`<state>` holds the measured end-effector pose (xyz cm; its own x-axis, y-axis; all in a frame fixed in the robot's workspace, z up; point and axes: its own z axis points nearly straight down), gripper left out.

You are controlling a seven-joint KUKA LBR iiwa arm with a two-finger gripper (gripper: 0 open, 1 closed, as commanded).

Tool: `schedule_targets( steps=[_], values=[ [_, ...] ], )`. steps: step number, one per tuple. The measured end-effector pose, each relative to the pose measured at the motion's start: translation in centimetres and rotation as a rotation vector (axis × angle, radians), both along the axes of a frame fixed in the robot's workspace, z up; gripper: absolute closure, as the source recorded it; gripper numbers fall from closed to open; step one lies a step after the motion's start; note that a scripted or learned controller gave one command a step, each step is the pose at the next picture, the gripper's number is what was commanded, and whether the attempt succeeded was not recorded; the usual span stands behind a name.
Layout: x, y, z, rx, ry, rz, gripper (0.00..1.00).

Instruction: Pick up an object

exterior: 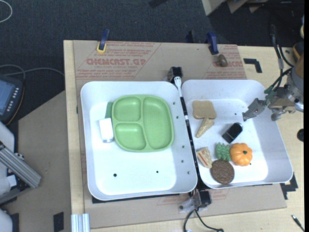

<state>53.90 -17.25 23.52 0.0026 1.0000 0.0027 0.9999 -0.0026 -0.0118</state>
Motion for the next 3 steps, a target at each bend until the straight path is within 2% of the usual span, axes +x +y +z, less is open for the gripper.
schedule_targets(
  steps=[1, 2, 3],
  values=[
    [0.2, 0.0, 0.6, -0.003, -0.012, 0.003, 0.0],
    [-0.3, 1.0, -4.5, 0.0, -0.005, 0.003, 0.0],
    [0.0, 0.6, -9.1, -0.001, -0.006, 0.002, 0.0]
  ],
)
